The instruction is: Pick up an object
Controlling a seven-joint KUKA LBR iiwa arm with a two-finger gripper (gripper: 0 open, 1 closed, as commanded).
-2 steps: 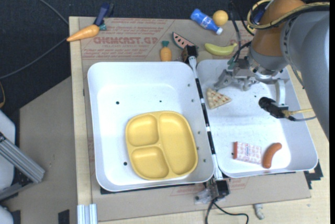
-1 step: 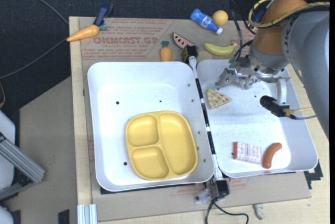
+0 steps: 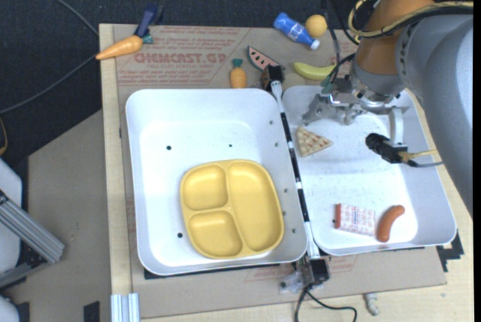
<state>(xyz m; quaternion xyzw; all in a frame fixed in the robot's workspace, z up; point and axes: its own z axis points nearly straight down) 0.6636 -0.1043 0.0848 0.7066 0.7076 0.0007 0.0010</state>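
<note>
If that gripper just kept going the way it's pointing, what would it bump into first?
The gripper would likely meet the white floor of the right bin, close beside the tan wedge; depth is hard to judge here.

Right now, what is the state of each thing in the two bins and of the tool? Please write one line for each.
yellow divided plate: flat, right way up, in the left bin
tan waffle-patterned wedge: flat, in the right bin, by the divider
red and white packet: flat, near end
sausage: on its side, beside the packet
tool: at the right bin's far end
</note>
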